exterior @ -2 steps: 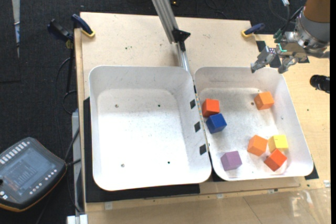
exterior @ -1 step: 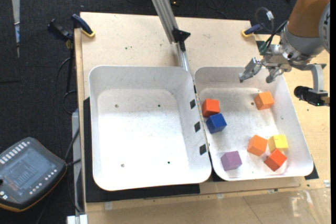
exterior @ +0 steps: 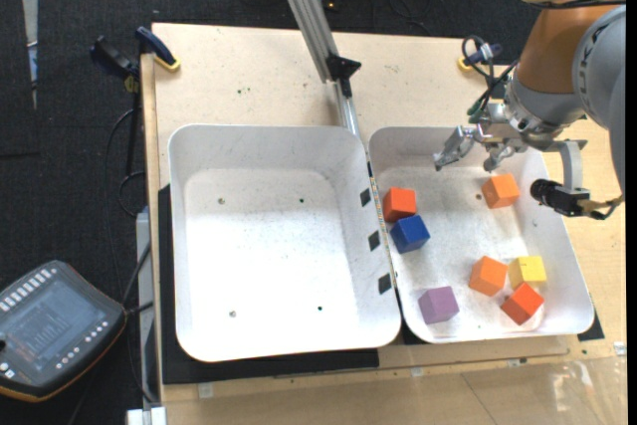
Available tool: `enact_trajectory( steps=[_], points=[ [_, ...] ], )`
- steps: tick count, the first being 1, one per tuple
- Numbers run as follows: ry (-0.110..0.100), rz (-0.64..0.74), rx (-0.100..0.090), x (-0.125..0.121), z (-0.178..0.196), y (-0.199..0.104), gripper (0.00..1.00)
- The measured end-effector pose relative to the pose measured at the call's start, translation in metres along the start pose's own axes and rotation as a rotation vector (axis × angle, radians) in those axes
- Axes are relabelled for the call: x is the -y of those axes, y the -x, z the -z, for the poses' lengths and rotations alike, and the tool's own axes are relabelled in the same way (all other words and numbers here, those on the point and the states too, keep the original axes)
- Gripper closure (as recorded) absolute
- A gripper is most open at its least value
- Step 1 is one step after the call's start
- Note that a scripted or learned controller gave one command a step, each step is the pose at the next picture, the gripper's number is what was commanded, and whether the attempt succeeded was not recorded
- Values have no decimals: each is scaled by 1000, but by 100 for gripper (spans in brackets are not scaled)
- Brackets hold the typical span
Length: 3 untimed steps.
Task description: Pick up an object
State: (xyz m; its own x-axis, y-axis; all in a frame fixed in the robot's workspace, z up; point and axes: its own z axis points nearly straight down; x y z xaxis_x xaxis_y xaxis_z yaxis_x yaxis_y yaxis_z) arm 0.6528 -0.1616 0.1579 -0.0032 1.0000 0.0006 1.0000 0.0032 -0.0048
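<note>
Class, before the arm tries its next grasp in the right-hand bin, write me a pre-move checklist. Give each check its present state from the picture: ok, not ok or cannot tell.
1. Objects available in the right bin: ok, seven blocks lie there.
2. Gripper free of any block: ok, nothing sits between its fingers.
3. Fingers open enough to grasp: ok, they look spread.
4. Nearest target has room: ok, the orange block lies apart from the others.
5. Gripper directly over that block: not ok, it hangs up-left of it.
6. Gripper height above the bin floor: cannot tell.
</note>
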Motion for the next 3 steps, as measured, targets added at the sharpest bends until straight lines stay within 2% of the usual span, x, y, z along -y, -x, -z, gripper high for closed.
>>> enact_trajectory(
  steps=[1,2,3],
  points=[
    [0,0,0,2,-49,-10,0],
    [8,-1,2,0,-35,-9,100],
    [14,-1,3,0,30,-9,100]
  ],
)
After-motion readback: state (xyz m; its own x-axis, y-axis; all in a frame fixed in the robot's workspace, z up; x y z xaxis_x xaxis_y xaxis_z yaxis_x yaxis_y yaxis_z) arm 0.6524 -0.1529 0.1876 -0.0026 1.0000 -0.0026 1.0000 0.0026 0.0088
